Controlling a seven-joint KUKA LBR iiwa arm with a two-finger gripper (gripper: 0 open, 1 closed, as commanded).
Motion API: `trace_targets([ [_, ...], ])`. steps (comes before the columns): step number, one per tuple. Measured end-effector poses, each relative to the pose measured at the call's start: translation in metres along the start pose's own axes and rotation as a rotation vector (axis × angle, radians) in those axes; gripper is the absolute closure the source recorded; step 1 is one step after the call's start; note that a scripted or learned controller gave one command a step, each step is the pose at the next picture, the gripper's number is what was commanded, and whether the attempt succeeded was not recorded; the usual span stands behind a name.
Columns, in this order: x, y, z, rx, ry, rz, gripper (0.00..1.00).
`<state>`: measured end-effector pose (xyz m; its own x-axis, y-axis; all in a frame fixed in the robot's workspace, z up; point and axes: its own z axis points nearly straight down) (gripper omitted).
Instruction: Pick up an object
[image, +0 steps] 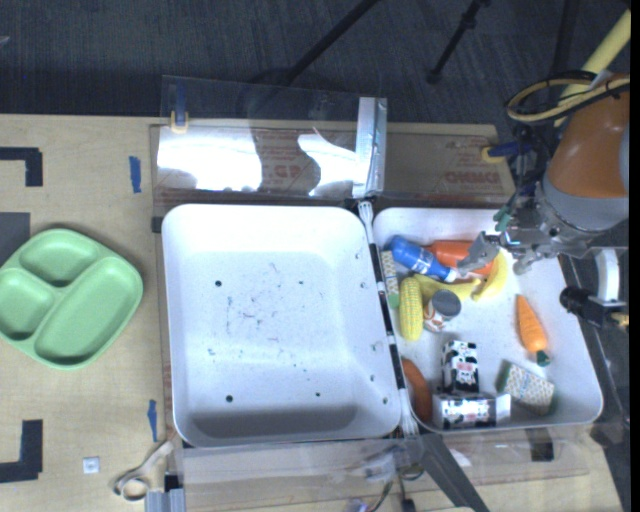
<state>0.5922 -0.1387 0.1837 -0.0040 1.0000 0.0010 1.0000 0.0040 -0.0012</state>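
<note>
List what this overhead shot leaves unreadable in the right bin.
- Tool: too small and blurred to read its state or whether it touches the toys.
- Brown item at the bin divider: partly hidden by the rim, identity unclear.
- Cartons: print too small to read.
- Arm: cut off by the edge.

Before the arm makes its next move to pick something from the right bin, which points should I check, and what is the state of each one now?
1. Gripper is above the right bin: ok.
2. An object lies near it: ok, blue bottle and orange piece are beside it.
3. Object between the fingers: cannot tell.
4. Objects well separated: not ok, corn cob, banana and bottle crowd together.
5. Carrot lies apart, free to grasp: ok.
</note>
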Motion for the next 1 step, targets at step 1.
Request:
trace_targets([
  [1,-0.0613,0.0274,0.0391,-0.003,-0.002,-0.031,0.00],
])
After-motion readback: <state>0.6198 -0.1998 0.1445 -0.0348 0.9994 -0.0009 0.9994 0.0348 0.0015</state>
